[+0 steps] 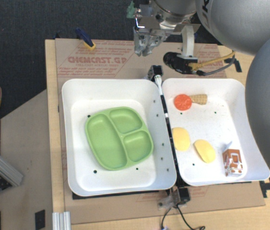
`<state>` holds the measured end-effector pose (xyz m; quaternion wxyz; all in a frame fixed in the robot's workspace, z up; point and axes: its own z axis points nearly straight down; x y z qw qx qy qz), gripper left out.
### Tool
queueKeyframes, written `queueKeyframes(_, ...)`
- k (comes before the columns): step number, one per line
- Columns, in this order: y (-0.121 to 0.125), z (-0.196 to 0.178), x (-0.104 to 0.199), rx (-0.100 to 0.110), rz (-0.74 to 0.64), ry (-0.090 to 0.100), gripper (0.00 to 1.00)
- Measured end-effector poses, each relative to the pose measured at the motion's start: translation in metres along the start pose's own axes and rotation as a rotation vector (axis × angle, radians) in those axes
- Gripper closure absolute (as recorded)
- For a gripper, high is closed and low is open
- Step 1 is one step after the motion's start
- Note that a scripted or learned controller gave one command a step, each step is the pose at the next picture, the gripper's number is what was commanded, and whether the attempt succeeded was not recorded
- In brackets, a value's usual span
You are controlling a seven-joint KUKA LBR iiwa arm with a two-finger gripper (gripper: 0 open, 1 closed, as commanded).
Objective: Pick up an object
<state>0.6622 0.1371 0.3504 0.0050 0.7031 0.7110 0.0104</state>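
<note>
On the desk (53, 128), two white bins are set side by side, their inner rims touching. The left bin (73, 166) is occupied by a green tray (119, 138) with three compartments, laid flat near the middle and turned at a slight angle.

In the right bin (250, 143), several small things are spread well apart, probably so that each can be reached alone. A red ice-cream toy (188, 101) lies at the far side, its cone pointing right. Two yellow pieces are found nearer: one (181, 139) just beside the left wall, another (205, 150) to its right. A small orange carton (232, 162) stands near the right wall.

The end effector (146, 44) is held high above the far edge, beyond both bins, over the cardboard (101, 61). Nothing is seen gripped, and whether it is wide or narrow cannot be told. No object has been picked yet; any item in the right bin may be judged a candidate.
</note>
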Motion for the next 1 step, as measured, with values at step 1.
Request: queueKeyframes(1, -0.0088, -0.0889, 0.0957, 0.009, 0.000, 0.000, 1.00)
